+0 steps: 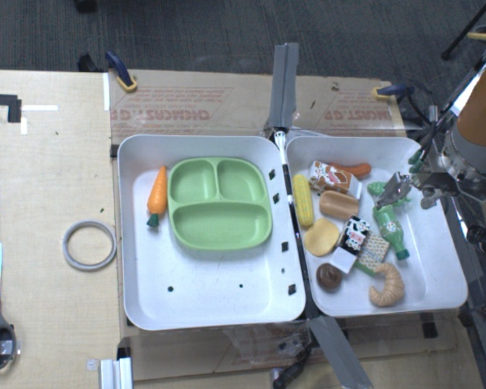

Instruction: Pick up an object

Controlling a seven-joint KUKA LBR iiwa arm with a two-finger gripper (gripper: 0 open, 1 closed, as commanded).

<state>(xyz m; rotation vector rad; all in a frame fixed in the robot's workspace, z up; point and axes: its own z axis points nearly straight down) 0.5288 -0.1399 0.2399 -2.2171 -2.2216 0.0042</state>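
Green plastic is what sits nearest the gripper point(398, 186): a small toy bottle point(390, 230) lying tilted in the right bin point(437, 294), just at 6 o'clock from the tool. Whether that tool is spread or pinched I cannot tell; it reads as a small metallic blur at the bin's 2 o'clock side, and nothing is visibly caught in it.

Judging by looks, the bottle is light, hollow and stiff, with a smooth skin that may slip. Its body is the best place to clamp, across the narrow width, not the thin neck.

Other candidates crowd the same bin:
- a yellow corn cob point(304, 199) along the 9 o'clock wall, ridged and easy to pinch
- a croissant point(387, 285) at 6 o'clock, rounded and lying fairly free
- a brown chocolate piece point(330, 276) at 7 o'clock, small and domed
- a cow-print carton point(355, 236) near the centre, flat-sided, touching its neighbours

All look like light toy food, rigid and not fragile. The risk is crowding: pieces around the centre touch, so a grasp there may nudge 2 at once.

The left bin point(146, 290) holds a green divided plate point(220, 203) and a carrot point(156, 194) at its 9 o'clock side.
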